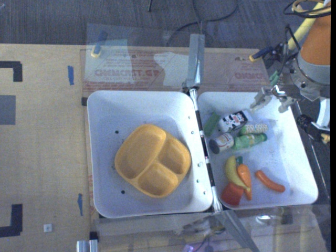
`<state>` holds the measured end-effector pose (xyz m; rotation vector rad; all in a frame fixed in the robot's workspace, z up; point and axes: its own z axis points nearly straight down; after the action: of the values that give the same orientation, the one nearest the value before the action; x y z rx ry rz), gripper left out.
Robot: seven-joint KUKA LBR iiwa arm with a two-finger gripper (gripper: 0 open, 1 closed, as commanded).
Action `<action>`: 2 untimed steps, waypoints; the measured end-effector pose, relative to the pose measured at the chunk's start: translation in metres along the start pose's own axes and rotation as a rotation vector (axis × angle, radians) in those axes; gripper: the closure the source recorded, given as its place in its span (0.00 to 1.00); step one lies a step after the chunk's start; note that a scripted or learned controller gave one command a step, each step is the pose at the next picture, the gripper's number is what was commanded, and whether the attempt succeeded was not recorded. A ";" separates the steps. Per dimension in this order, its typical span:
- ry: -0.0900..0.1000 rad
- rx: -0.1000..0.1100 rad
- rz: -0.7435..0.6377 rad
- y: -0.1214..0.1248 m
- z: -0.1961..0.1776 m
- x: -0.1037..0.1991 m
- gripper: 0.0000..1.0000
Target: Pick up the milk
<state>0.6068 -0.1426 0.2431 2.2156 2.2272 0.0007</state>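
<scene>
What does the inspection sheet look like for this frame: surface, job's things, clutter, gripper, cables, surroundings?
Surface: bench with two white bins side by side, left bin, right bin.
Job's things: milk, cow-patterned, lying on its side in the right bin near the top left.
Clutter: yellow tray in the left bin; in the right bin a green bottle, a can, a banana, a carrot, a red pepper and an orange chilli.
Gripper: gripper above the right bin's upper right, apart from the milk, nothing between the jaws.
Cables: black cable looped on the floor behind the bench.
Surroundings: grey carpet; blue tape marks on the bench.
</scene>
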 end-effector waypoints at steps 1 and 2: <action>-0.001 -0.005 -0.205 0.050 0.115 0.045 0.00; -0.024 -0.065 -0.334 0.016 0.131 0.039 0.00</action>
<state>0.6221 -0.1036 0.1119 1.7783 2.5132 0.0454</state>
